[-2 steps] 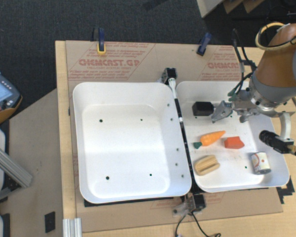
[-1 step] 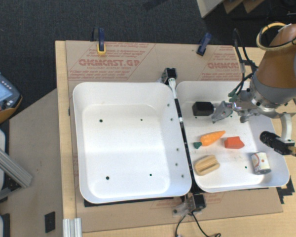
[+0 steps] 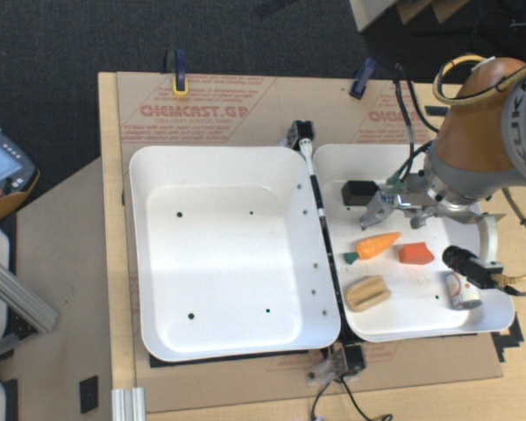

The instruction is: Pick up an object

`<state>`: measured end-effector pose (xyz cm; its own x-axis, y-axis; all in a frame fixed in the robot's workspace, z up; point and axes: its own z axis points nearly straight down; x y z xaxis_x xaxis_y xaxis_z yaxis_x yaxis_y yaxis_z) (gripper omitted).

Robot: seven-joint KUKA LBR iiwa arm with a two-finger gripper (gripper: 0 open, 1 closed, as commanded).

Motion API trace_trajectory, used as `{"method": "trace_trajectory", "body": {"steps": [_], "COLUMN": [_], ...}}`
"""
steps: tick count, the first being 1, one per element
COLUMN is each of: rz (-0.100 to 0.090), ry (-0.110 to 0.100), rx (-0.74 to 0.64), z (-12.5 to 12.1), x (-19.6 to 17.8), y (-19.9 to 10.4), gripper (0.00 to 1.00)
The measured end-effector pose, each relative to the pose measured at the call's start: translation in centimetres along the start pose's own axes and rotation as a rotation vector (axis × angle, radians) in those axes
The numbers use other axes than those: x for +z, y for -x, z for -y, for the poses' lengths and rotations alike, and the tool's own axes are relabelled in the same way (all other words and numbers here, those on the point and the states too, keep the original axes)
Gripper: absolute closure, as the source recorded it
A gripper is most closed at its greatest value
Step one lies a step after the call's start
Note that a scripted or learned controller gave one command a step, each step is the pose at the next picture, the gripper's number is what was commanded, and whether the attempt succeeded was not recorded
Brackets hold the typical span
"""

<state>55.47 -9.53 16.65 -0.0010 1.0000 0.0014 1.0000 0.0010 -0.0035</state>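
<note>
Look at the right bin: everything you could pick sits there, while the left bin offers nothing to grasp. The gripper hangs over the upper part of the right bin, just beside a black block near the divider, with the toy carrot a little below it. You cannot tell from this slant whether the fingers are spread or clenched (the wrist body and cabling crowd them), and nothing visibly sits between them, so treat the hand as carrying nothing. The carrot lies tilted, leaf end toward the divider; just beside it is a red-orange block, and nearer the front rim a tan bread-like piece. A black-and-white cylindrical item rests at the right edge. Judging by the hover, the black block or carrot is the likely target; both lie apart from neighbours, leaving room to close on them
</note>
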Motion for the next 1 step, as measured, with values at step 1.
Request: {"method": "trace_trajectory", "body": {"steps": [1], "rz": [-0.001], "ry": [-0.003], "rx": [0.003], "z": [7.14], "x": [-1.84], "y": [-1.34], "gripper": [0.0]}}
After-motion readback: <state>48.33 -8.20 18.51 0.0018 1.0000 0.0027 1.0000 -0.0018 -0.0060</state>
